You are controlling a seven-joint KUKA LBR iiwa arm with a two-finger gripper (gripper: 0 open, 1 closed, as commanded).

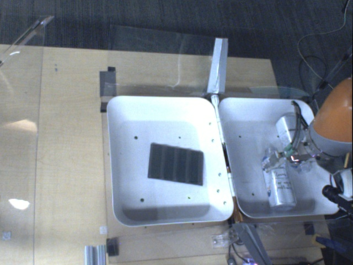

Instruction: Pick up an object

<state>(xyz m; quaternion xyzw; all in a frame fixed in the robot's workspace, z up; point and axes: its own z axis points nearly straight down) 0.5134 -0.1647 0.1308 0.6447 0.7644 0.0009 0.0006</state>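
the can point(280, 187) lies in the right bin point(245, 148), not lifted; gripper point(291, 154) just above it, fingers hard to tell.

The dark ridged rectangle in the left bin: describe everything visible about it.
The dark rectangle is a flat, charcoal-black slab with parallel ridges or grooves running along its shorter side. It looks matte, perhaps rubber or foam; the material cannot be confirmed. It lies flat on the floor of the left bin, near the middle, turned slightly off square with the bin's walls. Nothing touches it but the bin floor, and it sits apart from every wall.
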